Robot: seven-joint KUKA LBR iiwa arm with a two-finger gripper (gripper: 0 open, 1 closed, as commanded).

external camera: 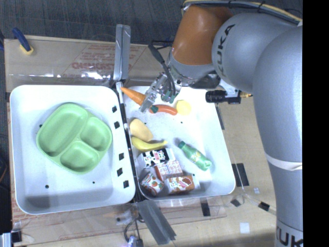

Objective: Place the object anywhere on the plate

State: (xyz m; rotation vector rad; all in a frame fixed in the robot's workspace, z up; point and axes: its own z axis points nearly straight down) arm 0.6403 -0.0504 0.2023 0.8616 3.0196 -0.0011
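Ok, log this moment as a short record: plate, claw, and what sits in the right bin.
plate: green plate, three compartments, in the left bin
claw: claw over the far end of the right bin, near the carrot
right bin items: carrot, red chili, lemon, banana, green bottle, snack packets
task status: no object on the plate yet

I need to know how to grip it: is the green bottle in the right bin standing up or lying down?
Lying down. The green bottle rests on its side on the right bin floor, its long axis running diagonally, beside the banana.
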